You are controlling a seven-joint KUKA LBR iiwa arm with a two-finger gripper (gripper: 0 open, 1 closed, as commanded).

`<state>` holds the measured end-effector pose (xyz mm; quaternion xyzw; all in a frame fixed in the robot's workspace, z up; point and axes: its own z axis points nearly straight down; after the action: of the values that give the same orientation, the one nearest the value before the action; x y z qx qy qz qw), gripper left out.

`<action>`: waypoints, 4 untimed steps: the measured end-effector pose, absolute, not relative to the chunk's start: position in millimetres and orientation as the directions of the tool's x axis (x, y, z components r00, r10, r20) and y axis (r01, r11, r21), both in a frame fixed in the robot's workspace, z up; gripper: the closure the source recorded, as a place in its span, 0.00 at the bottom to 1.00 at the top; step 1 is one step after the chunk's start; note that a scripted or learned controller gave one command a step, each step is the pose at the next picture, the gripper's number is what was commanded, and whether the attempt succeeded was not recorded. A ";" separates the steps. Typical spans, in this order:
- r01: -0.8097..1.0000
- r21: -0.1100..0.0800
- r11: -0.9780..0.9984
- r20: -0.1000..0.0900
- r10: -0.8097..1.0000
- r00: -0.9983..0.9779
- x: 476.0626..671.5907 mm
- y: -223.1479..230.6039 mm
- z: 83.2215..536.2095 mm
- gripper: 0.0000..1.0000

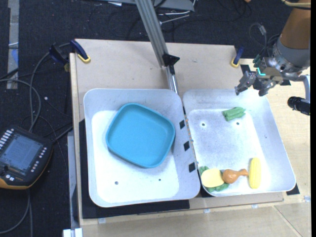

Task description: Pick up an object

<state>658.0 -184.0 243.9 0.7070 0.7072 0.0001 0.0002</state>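
Reaching in from the right, my arm [296, 31] shows its orange band and grey wrist, and my gripper [252, 84] hangs over the far right corner of the right bin [276, 137], just past its top rim. I cannot tell how the tool is set from this slant; the dark hardware there blurs together, and nothing is seen caught in it. Nearest to it, a little toward the bin's middle, lies a small green object [233, 113] on the bin floor, apart from the tool. The other pieces sit together along the near edge of the same bin: a yellow round piece [212, 177] resting on something green, an orange-brown figure [233, 175] just beside it, and a yellow corn-like piece [255, 172] standing lengthwise next to that. In the left bin [98, 181] a turquoise square plate [140, 135] lies slightly turned, toward the bin's upper middle. A metal pole [154, 26] slants down to the gap between the bins. Off the bench at the left, a teach pendant [22, 157] rests on the dark floor among cables.
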 end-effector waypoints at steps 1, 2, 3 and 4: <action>1.000 0.000 0.000 0.000 1.000 0.000 658.0 -184.0 243.8 0.00; 1.000 -0.005 0.001 0.001 1.000 -0.001 653.9 -178.5 182.5 0.00; 1.000 -0.004 0.000 0.001 1.000 0.000 652.7 -180.3 139.8 0.00; 1.000 -0.004 0.001 0.001 1.000 -0.001 651.6 -179.7 92.9 0.00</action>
<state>651.6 -179.7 92.9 0.7069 0.7073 -0.0012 -0.0017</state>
